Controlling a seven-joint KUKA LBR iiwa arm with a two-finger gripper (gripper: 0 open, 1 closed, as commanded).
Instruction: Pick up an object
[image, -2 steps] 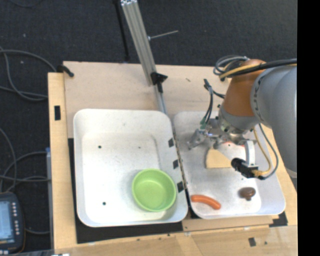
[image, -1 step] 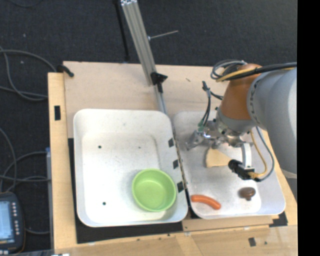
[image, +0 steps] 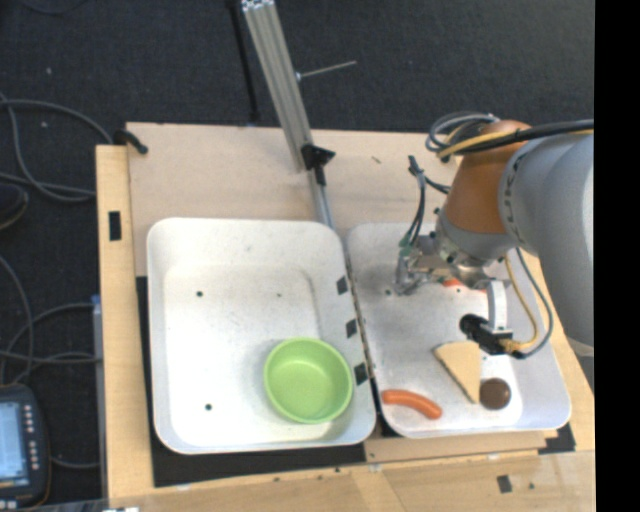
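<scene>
My gripper (image: 408, 278) hangs over the back left part of the right bin (image: 400, 330), near its wall by the divider. Nothing shows between its fingers. In the front of that bin lie an orange sausage-shaped piece (image: 412, 402), a tan wedge (image: 462, 366) and a small brown ball (image: 494, 393); all three rest on the bin floor, well in front of the gripper. A small reddish bit (image: 453, 285) peeks out under the wrist; what it is I cannot tell.
A green bowl (image: 307, 379) sits in the front right corner of the left bin (image: 200, 300). A slanted metal post (image: 290, 110) rises behind the bins. The grey arm (image: 540, 210) covers the right bin's back right corner.
</scene>
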